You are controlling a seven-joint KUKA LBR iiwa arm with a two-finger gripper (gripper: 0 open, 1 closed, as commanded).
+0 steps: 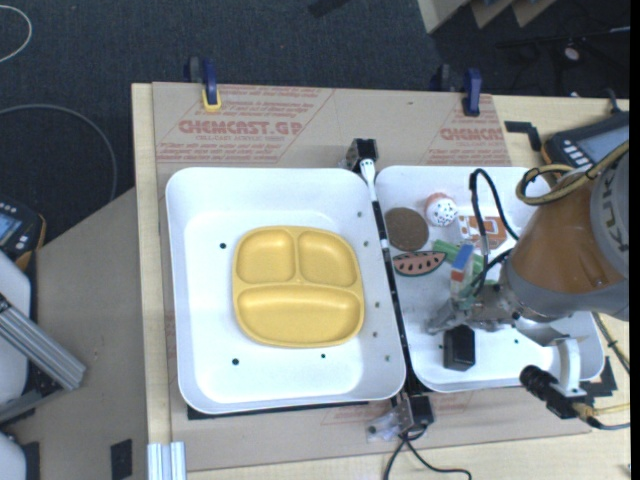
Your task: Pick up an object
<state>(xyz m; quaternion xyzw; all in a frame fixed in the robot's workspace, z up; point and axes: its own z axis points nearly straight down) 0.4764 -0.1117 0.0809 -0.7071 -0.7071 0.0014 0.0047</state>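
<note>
Plate (297,286) in L bin (190,268); toys (430,238) in R.

2 blue clamps (209,76) (472,87) grip the board's (300,123) far edge — red lettering across it — and white cable (60,118) loops over dark carpet (100,28).

You are viewing an evenly lit scene under diffuse overhead light. The two white bins (190,268) are the brightest areas, near overexposure, with little surface detail. Shadows are soft and short; note the faint one under the yellow divided plate (297,286). The dark floor in the upper left of the frame is dim. Focus is moderately soft throughout; small objects at centre right lack fine detail.
</note>
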